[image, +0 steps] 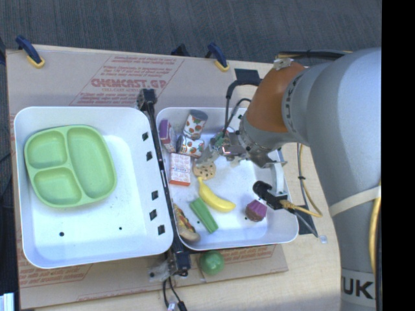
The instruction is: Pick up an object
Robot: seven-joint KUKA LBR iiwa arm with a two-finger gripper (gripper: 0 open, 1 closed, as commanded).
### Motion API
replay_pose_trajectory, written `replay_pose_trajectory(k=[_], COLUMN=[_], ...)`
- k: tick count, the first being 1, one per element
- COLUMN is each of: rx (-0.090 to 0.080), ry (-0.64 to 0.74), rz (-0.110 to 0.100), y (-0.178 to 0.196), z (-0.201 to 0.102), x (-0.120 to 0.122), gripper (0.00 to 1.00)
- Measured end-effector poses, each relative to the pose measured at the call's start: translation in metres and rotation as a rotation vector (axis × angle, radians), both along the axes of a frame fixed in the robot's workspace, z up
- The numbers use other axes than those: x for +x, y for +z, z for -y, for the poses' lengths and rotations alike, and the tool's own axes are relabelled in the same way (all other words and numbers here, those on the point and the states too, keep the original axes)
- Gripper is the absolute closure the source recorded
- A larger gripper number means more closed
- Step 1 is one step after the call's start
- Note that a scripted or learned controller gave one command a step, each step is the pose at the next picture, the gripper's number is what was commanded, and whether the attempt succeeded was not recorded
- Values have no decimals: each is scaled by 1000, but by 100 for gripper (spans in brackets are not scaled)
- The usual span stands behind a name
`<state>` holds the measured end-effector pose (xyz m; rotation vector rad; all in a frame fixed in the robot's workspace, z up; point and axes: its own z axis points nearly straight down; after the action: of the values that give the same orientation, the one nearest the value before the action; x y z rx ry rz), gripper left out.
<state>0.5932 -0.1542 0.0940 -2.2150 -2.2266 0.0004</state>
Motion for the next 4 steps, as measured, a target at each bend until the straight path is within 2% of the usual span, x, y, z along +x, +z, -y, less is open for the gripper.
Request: replay_pose_trajectory(k=[1, 2, 3, 4], rx=[1, -1, 0, -1], ry=[6, 0, 1, 1], rz=[1, 3, -1, 2], y=[11, 114, 113, 4], z=[-1, -6, -7, -49], x=[1, 43, 42, 26], gripper=[100, 100, 0, 0])
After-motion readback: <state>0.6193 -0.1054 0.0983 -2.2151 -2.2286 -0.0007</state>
